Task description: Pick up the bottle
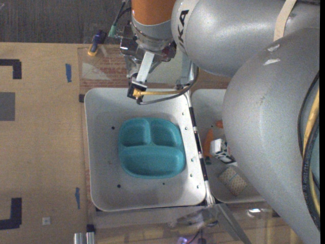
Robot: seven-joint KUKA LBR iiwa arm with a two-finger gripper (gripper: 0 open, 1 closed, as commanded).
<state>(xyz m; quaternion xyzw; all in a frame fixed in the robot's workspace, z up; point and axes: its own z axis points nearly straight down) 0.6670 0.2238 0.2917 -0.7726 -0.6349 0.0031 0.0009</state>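
Observation:
In the right bin [200,103], a small white item with dark markings [219,147] lies beside an orange piece [219,124]. This may be the bottle, but the arm hides most of it. My gripper [133,57] hangs under the orange wrist band, above the back edge of the left bin [99,151]. It is well apart from the right bin's contents, and nothing is seen held in it.
A teal divided plate [151,147] lies in the middle of the left bin. A beige speckled cylinder [231,180] rests near the front of the right bin. The big grey arm [264,85] covers most of the right bin. Blue tape marks [68,72] dot the bench.

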